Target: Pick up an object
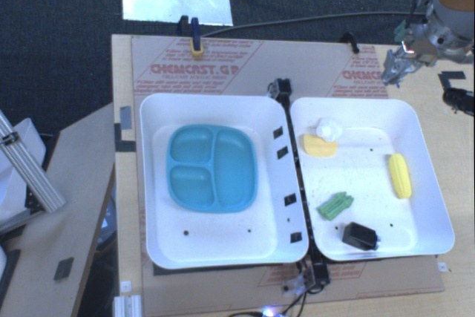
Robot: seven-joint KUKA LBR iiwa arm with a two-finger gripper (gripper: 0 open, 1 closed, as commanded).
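Objects in right bin (424,136): corn (400,175), green piece (335,205), black block (360,236); none lifted. Gripper (391,72) above bin's far right corner, nothing visibly gripped; opening indeterminate. Grasp pending.

Single fixed cam, mounted high above surface (223,56), looking down at slant. Far edge of surface toward 12 o'clock, near edge toward 6. Mid-range framing: both white bins fully in shot, left bin (215,252) centre-left, right bin (427,182) centre-right. Dark floor (59,11) visible at 12 and 9. Arm (449,0) enters at 2 o'clock.
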